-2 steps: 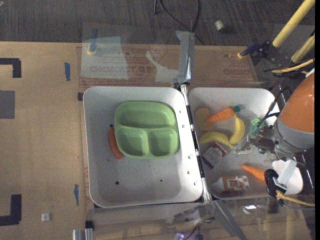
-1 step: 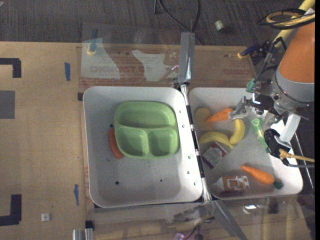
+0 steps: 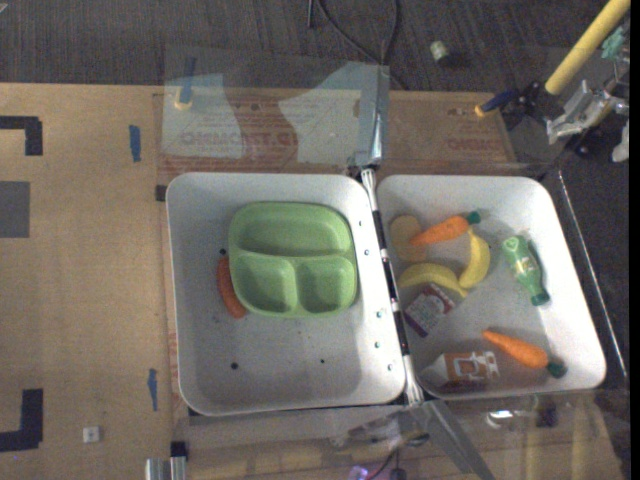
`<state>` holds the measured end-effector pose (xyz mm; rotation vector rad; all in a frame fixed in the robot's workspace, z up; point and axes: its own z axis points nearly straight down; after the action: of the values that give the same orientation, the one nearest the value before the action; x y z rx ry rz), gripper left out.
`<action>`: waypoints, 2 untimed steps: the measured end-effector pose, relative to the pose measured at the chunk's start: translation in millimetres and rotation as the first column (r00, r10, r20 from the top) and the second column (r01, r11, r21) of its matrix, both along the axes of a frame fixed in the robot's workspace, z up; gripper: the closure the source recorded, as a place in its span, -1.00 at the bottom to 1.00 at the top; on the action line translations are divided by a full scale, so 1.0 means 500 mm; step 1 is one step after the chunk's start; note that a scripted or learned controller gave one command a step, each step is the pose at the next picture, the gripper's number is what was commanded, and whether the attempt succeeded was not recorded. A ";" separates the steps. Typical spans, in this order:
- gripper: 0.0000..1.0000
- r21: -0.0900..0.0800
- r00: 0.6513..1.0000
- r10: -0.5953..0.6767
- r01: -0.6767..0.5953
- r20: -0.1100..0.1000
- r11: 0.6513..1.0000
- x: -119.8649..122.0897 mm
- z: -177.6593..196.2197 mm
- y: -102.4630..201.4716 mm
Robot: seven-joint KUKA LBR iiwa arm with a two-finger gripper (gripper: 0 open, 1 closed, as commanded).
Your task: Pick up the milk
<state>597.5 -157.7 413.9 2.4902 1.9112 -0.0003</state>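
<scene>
The milk (image 3: 470,367), a small carton, lies on its side near the lower edge of the right bin (image 3: 575,268), just left of a carrot (image 3: 522,352) and below a purple juice box (image 3: 427,309). Higher in that bin sit two bananas (image 3: 452,268), a second carrot (image 3: 445,230) and a green bottle (image 3: 524,268), while the left bin (image 3: 200,348) holds a green divided plate (image 3: 293,259). At the frame's upper right the end effector (image 3: 590,108) hangs outside the bins over the worktop (image 3: 80,268); whether it is spread or pressed together I cannot tell.
</scene>
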 end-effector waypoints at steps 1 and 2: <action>-1.00 0.001 0.999 -0.040 0.040 -0.002 0.999 -0.136 -0.275 -0.100; -1.00 0.001 0.990 -0.144 0.144 0.000 0.990 0.002 -0.048 -0.086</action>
<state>598.3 -200.5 389.7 2.6224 1.7261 -0.0001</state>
